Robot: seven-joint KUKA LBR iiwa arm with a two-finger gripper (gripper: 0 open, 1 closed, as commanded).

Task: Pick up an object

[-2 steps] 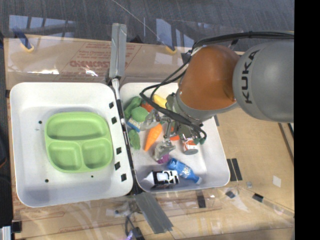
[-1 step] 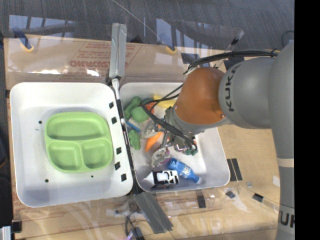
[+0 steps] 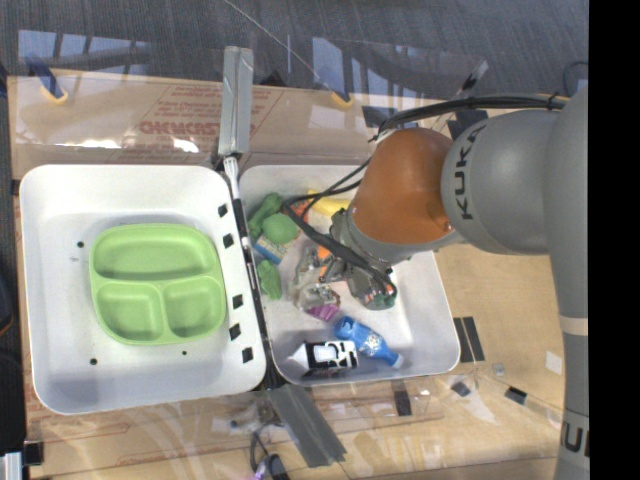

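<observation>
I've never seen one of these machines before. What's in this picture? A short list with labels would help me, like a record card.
arm: grey KUKA arm with an orange band, reaching in from the right
gripper: gripper down among the clutter in the right bin
left bin: white bin holding a green three-compartment tray
right bin: white bin with mixed small items
items seen: green soft objects, a blue bottle, a black and white item, a purple piece
held: cannot tell
</observation>
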